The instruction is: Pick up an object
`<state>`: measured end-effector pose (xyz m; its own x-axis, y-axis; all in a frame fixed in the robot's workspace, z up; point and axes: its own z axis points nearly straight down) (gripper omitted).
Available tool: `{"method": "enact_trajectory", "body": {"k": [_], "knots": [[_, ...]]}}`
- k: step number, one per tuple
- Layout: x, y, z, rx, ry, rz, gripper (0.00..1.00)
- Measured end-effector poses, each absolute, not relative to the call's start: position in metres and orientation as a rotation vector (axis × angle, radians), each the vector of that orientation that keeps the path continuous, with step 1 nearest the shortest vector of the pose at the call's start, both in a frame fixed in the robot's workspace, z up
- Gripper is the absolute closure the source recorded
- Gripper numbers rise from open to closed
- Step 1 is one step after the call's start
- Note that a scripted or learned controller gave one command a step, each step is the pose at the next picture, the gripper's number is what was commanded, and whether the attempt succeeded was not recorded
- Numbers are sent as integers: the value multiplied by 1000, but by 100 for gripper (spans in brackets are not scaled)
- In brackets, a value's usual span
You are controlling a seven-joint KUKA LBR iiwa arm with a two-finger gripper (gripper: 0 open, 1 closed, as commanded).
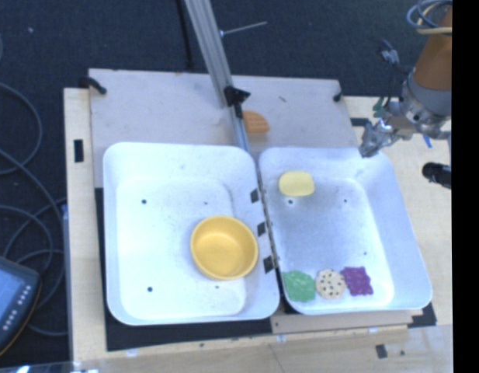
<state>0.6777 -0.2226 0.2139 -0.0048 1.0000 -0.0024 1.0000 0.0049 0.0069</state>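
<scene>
Three small items line the right bin's near wall: green piece, cookie, purple piece; gripper hovers over the far-right corner, blurred, its grip state unreadable.

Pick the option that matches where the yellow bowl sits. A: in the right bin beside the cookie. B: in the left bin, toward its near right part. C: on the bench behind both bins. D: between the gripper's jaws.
B: the yellow bowl rests on the floor of the left bin, while the cookie lies in the right bin and the gripper hangs over that bin's far right corner.
</scene>
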Motion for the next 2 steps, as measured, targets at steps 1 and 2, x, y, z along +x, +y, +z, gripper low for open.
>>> {"method": "enact_trajectory", "body": {"k": [1, 2], "knots": [[679, -223, 232, 2210, 2227, 3, 100], [667, -175, 224, 2215, 2227, 0, 100]]}}
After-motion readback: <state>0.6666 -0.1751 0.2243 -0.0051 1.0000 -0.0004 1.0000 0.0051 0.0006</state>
